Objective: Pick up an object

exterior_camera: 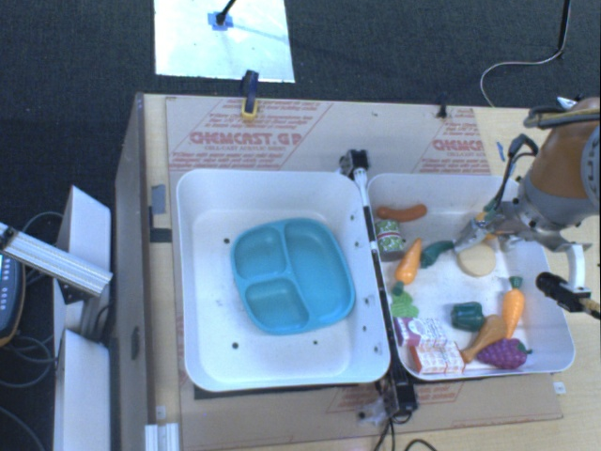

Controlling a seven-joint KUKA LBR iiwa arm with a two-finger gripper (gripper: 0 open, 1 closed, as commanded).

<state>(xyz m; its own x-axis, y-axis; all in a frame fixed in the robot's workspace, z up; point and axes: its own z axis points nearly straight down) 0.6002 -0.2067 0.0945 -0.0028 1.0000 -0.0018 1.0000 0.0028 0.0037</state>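
Basically, biggest first: left bin (202, 252) holds a blue divided plate (292, 275), nothing else. Right bin (554, 350) is crowded with toy food. The arm (563, 172) comes in from the right, orange band visible, and sits over that bin's upper right part. The gripper (488, 225) is low near a pale round piece (477, 261), just above it. Claw state: cannot tell, the tip is small and blurred against the white bin.

Task names no single object, so any piece counts; all candidates lie in the right bin: hot dog (402, 212), carrot (408, 261), second carrot (513, 310), green pepper (467, 317), drumstick (481, 336), grapes (504, 353), small cartons (430, 344).

Risks, my judgement: the pale piece looks flat and could slip out of a pinch; a green piece (437, 252) just beside it could get nudged or caught instead; bin wall close by could block the descent.

Hard to read: contact between tip and anything, and carton labels.
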